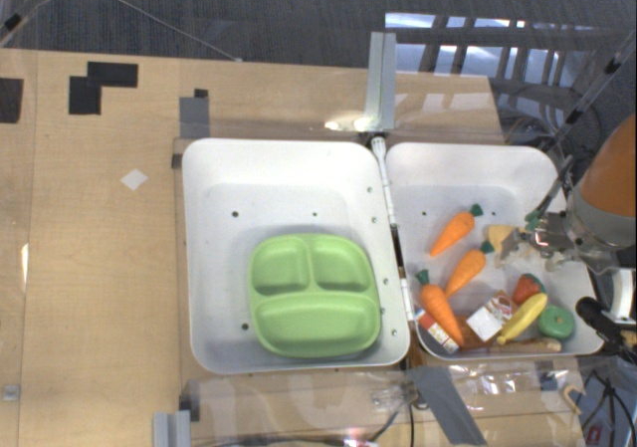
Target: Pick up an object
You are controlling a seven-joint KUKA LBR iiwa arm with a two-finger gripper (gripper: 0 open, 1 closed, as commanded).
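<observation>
The right bin (468, 171) holds three toy carrots: one upper (454, 230), one middle (465, 271), one lower left (438, 308). A pale yellow cheese wedge (498, 236) lies near the bin's centre right. A banana (524, 318), a red piece (527, 288), a green round piece (556, 323) and a small white and red box (486, 324) crowd the near right corner. My gripper (537, 236) hangs at the bin's right side, just right of the cheese wedge, above the red piece. Nothing is visibly held.
The left bin (229, 186) contains a green sectioned plate (314, 294). A metal post (381, 82) stands behind the divider between the bins. The arm's orange band (609, 181) sits at the right edge. Cables lie along the bench front.
</observation>
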